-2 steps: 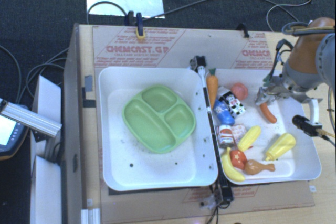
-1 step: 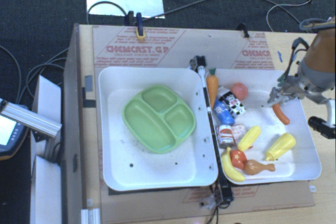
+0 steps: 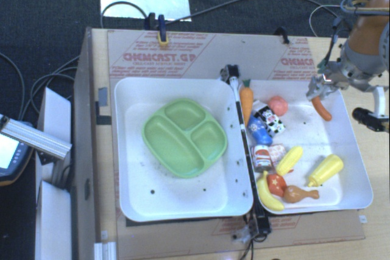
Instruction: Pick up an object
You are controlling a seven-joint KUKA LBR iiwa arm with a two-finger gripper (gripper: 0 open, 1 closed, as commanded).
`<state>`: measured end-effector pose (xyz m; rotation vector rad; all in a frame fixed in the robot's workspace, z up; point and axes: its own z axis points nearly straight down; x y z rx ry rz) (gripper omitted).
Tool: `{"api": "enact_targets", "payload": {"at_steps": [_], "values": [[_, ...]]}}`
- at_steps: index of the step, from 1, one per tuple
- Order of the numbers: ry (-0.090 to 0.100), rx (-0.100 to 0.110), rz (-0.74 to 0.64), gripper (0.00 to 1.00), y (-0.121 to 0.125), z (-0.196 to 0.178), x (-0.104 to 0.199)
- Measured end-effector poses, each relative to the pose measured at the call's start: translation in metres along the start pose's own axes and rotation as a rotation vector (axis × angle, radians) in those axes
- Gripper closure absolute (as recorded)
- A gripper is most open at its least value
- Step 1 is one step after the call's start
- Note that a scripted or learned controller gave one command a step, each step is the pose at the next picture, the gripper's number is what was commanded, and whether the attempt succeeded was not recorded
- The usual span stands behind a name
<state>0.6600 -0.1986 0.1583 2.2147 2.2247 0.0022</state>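
Arm enters from the right, cut off by the frame edge; grey wrist with orange band sits over the right bin's far right corner. The two-finger gripper (image 3: 321, 89) is small and blurred, so whether its jaws are released or clenched cannot be told. An orange-red sausage-shaped toy (image 3: 322, 109) lies in the right white bin (image 3: 359, 182) just below the fingertips; contact cannot be judged.

Same bin holds an orange toy carrot (image 3: 246, 98), a pink ball (image 3: 278, 105), a yellow plastic mustard bottle (image 3: 325, 170), a yellow banana (image 3: 267, 193) and a brown toy drumstick (image 3: 298, 194), mostly crowded toward its left wall.

Left white bin (image 3: 131, 204) holds a green three-compartment plastic tray (image 3: 184, 137). Both bins rest on printed cardboard (image 3: 183, 52); dark carpet and cables lie beyond.
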Motion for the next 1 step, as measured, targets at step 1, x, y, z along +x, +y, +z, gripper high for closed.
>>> {"api": "enact_targets", "payload": {"at_steps": [1], "values": [[-0.002, -0.001, -0.004, 1.0, 0.0008, -0.0096, -0.0003]]}}
